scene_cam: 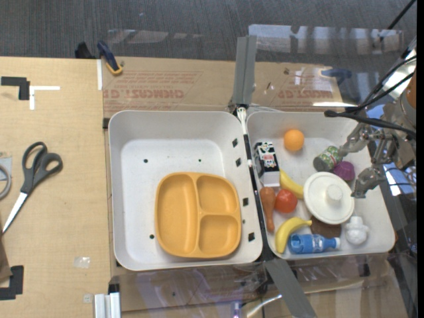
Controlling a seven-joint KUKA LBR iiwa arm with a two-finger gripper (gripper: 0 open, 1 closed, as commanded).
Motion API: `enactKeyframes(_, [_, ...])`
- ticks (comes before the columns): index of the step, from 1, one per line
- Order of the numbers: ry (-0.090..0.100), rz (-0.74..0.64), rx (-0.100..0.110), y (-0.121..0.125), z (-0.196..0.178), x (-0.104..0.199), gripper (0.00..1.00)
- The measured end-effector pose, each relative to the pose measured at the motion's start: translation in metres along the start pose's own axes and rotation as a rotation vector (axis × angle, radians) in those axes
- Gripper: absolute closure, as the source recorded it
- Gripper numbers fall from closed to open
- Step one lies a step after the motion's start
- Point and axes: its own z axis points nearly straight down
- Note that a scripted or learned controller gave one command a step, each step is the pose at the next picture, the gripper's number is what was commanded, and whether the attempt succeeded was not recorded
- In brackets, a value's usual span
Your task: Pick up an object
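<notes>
The gripper [364, 166] hung over the far right part of the right bin [381, 244], reaching in from the right edge. Its two metal fingers [363, 181] stood apart, open at a moderate width, and nothing was seen between them. The nearest objects lay just left of the fingertips: a small green can [328, 158] lying tilted, and a purple object [344, 171] directly beside it, partly hidden by a white lidded pot [328, 196]. The white pot sat just below and left of the fingers, close to them; contact could not be determined. An orange ball [294, 140] lay farther left, near the bin's back wall. A black-and-white carton [267, 160] lay against the divider side, with a carrot [267, 207], a red tomato [286, 201] and two bananas [290, 231] nearer the front. A blue bottle [313, 244] lay on its side along the front wall, with a small white figure [356, 231] to its right. The left bin [132, 177] held a yellow divided plate [198, 214]. Scissors [30, 177] lay on the bench to the left, well apart from both bins.
</notes>
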Motion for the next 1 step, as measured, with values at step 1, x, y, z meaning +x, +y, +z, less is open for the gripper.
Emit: enactKeyframes(1, [0.0, 0.019, 0.0, 0.0095, 0.1933, -0.0209, 0.0])
